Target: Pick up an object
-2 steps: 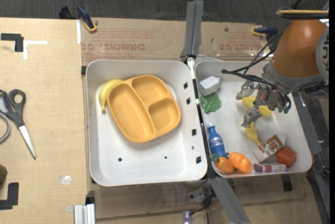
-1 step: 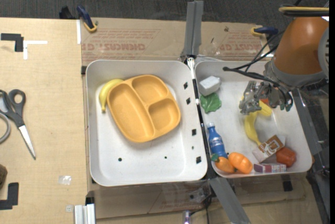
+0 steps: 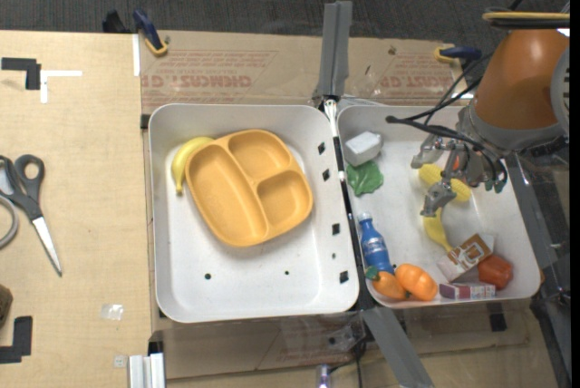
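Looking down on a pale wooden bench (image 3: 72,286), scissors (image 3: 32,196) lying off at the left, two white bins sitting side by side. Spotting a yellow divided plate (image 3: 249,187) resting in the left bin (image 3: 245,286), partly covering a banana (image 3: 186,160) at its upper left.

Seeing the gripper (image 3: 442,178) hanging over the middle of the right bin (image 3: 399,214), right at a yellow object (image 3: 459,188). Honestly not managing to tell jaws spread from jaws pinching it.

Also noticing, all lying in that right bin:
- a white block (image 3: 362,144) and a green thing (image 3: 365,179) at the left wall
- a blue bottle (image 3: 372,241)
- orange pieces (image 3: 408,280) along the near edge
- a red item (image 3: 496,270) in the near right corner
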Motion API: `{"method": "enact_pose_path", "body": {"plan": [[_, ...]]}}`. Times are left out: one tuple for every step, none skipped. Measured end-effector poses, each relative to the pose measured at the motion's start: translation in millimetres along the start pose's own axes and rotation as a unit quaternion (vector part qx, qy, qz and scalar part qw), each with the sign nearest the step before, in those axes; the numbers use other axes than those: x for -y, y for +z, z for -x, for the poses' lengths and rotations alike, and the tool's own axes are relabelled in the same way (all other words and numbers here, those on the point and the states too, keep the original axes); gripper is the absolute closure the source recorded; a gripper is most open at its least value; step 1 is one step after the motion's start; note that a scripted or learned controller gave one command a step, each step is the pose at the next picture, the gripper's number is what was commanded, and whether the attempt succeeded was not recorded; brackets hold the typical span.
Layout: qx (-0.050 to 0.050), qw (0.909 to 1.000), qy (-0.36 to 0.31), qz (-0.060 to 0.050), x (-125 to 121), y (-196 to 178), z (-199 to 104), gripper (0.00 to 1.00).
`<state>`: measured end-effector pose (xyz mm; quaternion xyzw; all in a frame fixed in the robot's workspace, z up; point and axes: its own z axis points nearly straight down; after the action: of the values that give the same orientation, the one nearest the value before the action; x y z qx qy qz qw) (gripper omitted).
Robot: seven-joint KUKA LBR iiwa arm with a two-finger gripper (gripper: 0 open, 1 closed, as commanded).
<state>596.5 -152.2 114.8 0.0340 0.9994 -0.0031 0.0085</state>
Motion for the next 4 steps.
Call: {"method": "enact_pose_path", "body": {"plan": [[-0.006,0.9997,0.023,0.002,22.7,20.8,-19.4,0.0],[-0.003,0.9997,0.022,0.001,22.8,10.2,-17.5,1.0],[-0.006,0.9993,0.035,0.003,-66.5,-78.4,-25.7,1.0],[-0.007,0.9754,-0.22,0.005,-26.8,-44.7,-67.9,1.0]]}}
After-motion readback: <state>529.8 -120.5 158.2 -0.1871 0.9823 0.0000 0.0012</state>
